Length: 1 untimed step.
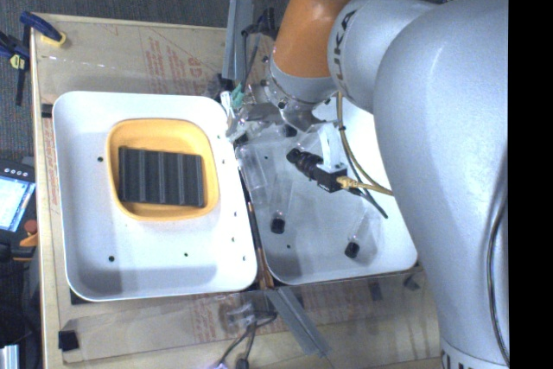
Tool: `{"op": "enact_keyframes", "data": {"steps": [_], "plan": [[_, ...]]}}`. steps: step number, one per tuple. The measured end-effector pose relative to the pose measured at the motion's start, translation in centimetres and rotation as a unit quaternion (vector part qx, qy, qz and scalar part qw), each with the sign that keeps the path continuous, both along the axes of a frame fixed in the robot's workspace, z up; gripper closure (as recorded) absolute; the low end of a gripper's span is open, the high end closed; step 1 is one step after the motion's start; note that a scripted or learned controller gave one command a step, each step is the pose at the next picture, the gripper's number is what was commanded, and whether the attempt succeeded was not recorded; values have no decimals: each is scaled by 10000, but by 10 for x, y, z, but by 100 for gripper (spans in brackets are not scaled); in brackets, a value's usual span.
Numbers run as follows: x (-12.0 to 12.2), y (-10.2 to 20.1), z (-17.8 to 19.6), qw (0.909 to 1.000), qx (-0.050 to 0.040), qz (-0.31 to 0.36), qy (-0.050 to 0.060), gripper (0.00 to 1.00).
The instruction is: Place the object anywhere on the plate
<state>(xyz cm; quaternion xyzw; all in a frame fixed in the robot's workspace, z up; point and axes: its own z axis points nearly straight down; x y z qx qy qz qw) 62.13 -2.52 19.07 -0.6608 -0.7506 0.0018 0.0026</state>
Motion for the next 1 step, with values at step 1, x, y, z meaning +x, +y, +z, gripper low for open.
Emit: {"op": "enact_keyframes", "data": {"steps": [1], "plan": [[0, 0, 0, 10000, 0, -1, -1, 0]]}}
